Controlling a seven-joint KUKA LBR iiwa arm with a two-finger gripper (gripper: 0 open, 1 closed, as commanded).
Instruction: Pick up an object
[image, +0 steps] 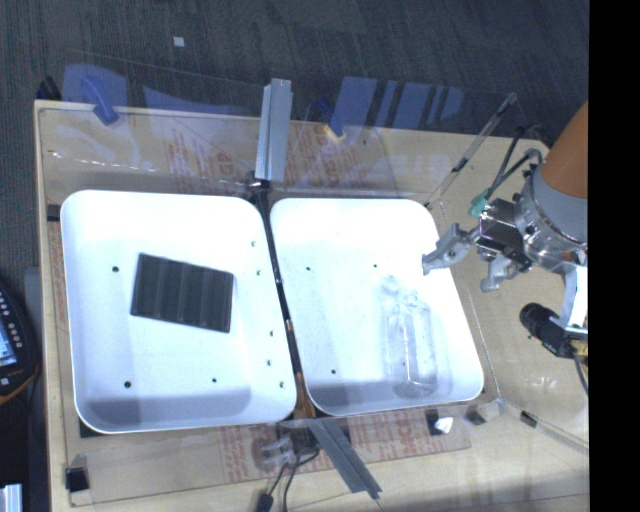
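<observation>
The dark ribbed pad lies flat in the left bin, well apart from the arm. In the right bin, a clear plastic bottle lies on its side toward that bin's right wall, its long axis running from the far side toward the near rim. The tool hovers over that same bin's right rim, just beyond the bottle's far end, so the bottle is much the nearer pick. Its fingers look spread apart with nothing between them. Reaching the bottle likely means moving toward the near rim and closing across its narrow width.
</observation>
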